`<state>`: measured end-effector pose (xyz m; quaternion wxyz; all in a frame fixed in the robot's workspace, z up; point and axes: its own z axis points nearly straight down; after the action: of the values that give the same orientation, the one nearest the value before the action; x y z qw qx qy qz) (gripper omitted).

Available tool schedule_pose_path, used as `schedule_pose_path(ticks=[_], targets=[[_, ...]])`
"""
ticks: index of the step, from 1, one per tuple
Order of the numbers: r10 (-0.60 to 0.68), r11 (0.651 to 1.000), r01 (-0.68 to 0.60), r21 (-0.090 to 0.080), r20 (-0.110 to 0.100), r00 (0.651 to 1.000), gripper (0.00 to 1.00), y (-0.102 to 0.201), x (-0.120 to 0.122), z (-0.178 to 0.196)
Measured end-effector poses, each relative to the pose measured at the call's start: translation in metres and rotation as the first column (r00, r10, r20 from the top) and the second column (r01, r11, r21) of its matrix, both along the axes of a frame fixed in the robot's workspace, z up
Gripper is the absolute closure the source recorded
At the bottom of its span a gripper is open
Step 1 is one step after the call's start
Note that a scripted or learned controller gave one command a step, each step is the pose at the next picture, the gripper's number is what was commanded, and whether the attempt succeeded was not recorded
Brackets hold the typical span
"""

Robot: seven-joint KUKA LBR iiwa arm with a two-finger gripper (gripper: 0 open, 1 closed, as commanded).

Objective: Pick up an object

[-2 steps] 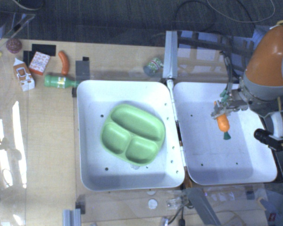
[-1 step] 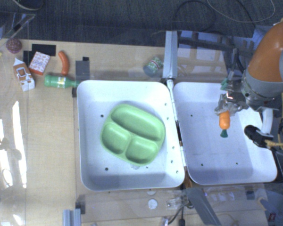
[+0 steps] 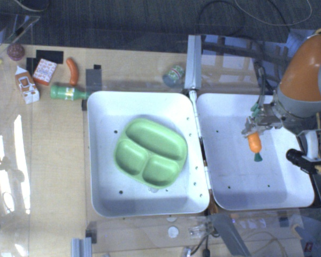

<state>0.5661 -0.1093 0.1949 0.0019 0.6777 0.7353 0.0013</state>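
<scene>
Jaws: the gripper (image 3: 255,126) stands over the right bin (image 3: 230,186), right of frame centre, and the toy carrot's (image 3: 255,144) upper end sits at its fingertips; whether the fingers pinch it or merely touch it cannot be told. The carrot's long axis runs near vertically in the frame, green tip pointing toward the lower edge. Farther left, a green divided plate (image 3: 150,151) lies in the left bin (image 3: 101,197).

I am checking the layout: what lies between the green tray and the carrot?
In the camera view, the metal divider between both bins and bare white floor of the right bin separate tray and carrot.
</scene>
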Motion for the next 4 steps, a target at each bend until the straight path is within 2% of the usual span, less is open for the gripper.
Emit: schedule_pose_path(ticks=[1,2,3,4], targets=[[0.0,1.0,0.0,0.0,0.001,1.0,0.0,0.0,0.0,0.0],[0.273,0.962,-0.273,-0.001,0.0,0.962,0.0,0.0,-0.012,-0.102],[0.066,0.998,-0.066,-0.003,0.006,0.998,0.0,-0.06,0.054,-0.052],[0.113,0.994,-0.113,-0.001,0.006,0.994,0.0,-0.025,0.022,-0.106]])
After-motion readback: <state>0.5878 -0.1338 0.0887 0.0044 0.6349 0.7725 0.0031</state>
